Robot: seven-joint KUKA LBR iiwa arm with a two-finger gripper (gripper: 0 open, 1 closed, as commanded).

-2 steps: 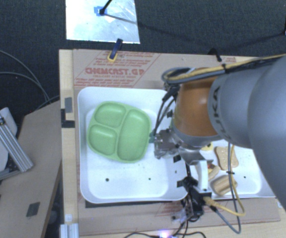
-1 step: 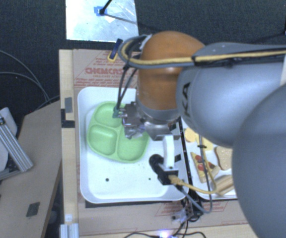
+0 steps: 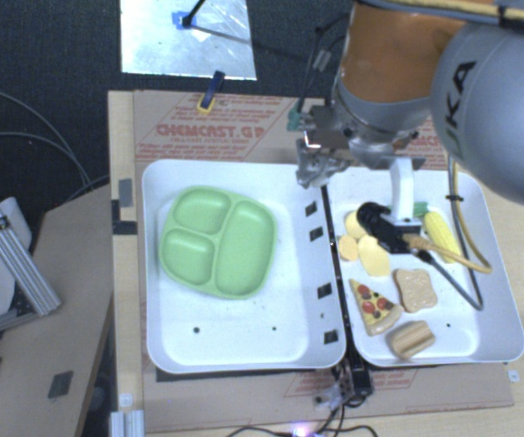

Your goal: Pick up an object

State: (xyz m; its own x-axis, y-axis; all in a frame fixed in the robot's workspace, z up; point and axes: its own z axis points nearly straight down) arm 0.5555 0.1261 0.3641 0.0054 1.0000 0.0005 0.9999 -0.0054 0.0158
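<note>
Jaws (image 3: 315, 173) hang above rear end of divider between bins; opening not discernible, nothing seen held. Right bin (image 3: 494, 271), right of jaws: corn cob (image 3: 440, 232), long axis running toward the front right; pizza slice (image 3: 374, 303) in front, tip pointing rear-left; toast (image 3: 415, 289); bread roll (image 3: 410, 338). Green plate (image 3: 216, 241) front-left of jaws, in left bin (image 3: 157, 335).

Divided plate (image 3: 216, 241) sits mid left bin (image 3: 166, 344). Right bin (image 3: 498, 330): corn (image 3: 441, 232) by right edge, pizza slice (image 3: 374, 304), toast (image 3: 416, 289), bun (image 3: 410, 339) near front edge.
</note>
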